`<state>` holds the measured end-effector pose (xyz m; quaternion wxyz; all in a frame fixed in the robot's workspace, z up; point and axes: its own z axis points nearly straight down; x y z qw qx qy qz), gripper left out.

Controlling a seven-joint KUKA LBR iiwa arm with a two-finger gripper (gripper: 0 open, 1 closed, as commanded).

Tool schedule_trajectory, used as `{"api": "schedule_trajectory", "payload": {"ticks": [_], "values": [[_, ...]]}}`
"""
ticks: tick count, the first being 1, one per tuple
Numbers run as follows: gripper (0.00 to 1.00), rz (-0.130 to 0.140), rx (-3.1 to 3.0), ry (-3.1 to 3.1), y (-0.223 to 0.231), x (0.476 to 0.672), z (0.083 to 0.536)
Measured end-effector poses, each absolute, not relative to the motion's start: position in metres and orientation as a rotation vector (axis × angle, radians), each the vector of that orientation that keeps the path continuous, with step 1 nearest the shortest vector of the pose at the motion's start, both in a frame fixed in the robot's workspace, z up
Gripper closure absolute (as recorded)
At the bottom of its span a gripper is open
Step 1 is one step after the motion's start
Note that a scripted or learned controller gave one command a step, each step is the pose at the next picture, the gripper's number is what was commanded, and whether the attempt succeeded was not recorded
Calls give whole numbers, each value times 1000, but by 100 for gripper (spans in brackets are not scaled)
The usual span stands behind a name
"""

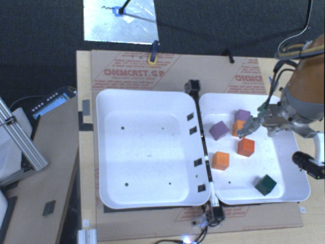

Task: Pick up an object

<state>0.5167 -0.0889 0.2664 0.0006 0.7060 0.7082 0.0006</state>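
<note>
The gripper [247,128] hangs low over the right bin [289,187], its tips dark against the blocks, and the view does not settle whether it is spread or closed; nothing can be seen held in it.

Taking the red-orange cube [246,147] in the middle of that bin as the landmark:
- a small orange block [237,127] sits just above it, touching or nearly touching the gripper tips, and looks like the piece being gone for
- a purple block [242,115] lies just beyond that one, close against it
- a second purple cube [219,130] rests up and to the left
- an orange cube [220,160] lies down and to the left
- a dark green cube [265,184] sits well apart, down and to the right

The blocks look like small painted solid cubes, so probably light, rigid and not fragile, with smooth faces that could slip. Flat opposite sides are the sensible hold, yet the purple neighbour crowds one face of the small orange block, which may block a finger
</note>
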Motion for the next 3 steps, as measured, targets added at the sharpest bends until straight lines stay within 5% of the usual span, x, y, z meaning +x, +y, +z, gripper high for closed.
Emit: {"api": "schedule_trajectory", "payload": {"ticks": [1,2,3], "values": [[0,-4,2216,2238,-23,511,180],[100,5,2216,2222,-28,514,195],[100,7,2210,2228,15,554,207]]}}
